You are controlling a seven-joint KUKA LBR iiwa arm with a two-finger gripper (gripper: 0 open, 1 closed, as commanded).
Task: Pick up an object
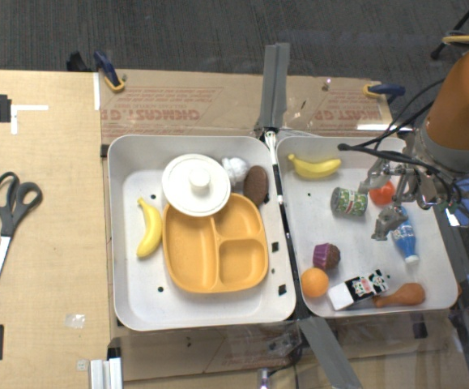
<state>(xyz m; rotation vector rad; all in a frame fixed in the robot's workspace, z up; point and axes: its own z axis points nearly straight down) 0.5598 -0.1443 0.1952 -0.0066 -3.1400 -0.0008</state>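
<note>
We hover our two-finger gripper (390, 211), fingers spread and empty, approaching; next, descend onto the small blue-and-white bottle (406, 242) at five o'clock.

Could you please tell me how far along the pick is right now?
Nothing looks picked yet. The end effector hangs over the right bin, between the green can and the blue bottle, which both lie on the bin floor. Grasping and lifting an object remain.

The pale wooden counter (48, 298) carries two white bins: left bin (125, 274), right bin (437, 298). Scissors (9, 213) lie at nine o'clock. Cardboard (185, 108) lies at twelve.
</note>
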